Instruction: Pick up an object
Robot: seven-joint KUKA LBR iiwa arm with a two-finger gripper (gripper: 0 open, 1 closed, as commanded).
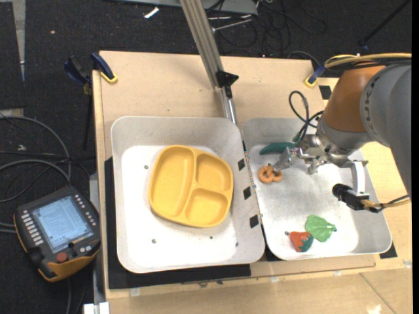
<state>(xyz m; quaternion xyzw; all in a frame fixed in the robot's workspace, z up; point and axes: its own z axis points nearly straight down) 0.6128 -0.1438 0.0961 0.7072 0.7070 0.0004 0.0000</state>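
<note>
My gripper point(283, 165) sits low in the right bin point(373, 241), crowded by the pretzel point(268, 173) just left and a teal piece point(278, 148) just beyond. Bare floor lies nearer, before the green toy point(319, 227) and red toy point(300, 241). A yellow tray point(192, 186) takes the left bin's point(131, 175) middle.

Yellow tray point(191, 186): smooth plastic, slight gloss. 2 white bins point(131, 142) point(366, 237): matt, right one scuffed. Bench top point(157, 77): matt wood board. Arm point(373, 103): satin grey shell, glossy orange band. Far pole point(200, 25): brushed metal.
</note>
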